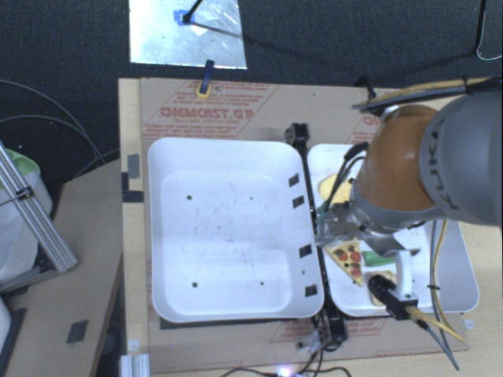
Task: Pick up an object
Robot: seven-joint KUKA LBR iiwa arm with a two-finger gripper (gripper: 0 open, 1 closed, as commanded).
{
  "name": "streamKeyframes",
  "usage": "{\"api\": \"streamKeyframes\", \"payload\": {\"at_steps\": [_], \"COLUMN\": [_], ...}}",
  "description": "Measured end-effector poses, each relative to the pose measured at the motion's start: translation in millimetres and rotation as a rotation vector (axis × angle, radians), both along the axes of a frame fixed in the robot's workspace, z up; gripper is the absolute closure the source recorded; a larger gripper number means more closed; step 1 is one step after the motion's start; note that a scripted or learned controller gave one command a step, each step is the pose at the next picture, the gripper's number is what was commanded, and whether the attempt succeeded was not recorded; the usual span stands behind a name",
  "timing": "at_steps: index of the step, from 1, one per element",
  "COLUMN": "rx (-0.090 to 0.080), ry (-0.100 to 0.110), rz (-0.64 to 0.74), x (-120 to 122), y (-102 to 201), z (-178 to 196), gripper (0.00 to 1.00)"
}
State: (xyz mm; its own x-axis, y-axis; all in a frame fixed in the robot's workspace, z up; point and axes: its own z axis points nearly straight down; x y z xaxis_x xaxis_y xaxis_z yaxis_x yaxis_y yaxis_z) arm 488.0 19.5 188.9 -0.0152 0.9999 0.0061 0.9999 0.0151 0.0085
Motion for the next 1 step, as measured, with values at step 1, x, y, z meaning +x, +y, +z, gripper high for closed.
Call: {"api": "streamKeyframes", "payload": {"at_steps": [1], "rx": [-0.004], "ry": [-0.006], "rz": [-0.008], "x": [0.7], "y": [7.3], "z": [109.4], "gripper": [1.00]}}
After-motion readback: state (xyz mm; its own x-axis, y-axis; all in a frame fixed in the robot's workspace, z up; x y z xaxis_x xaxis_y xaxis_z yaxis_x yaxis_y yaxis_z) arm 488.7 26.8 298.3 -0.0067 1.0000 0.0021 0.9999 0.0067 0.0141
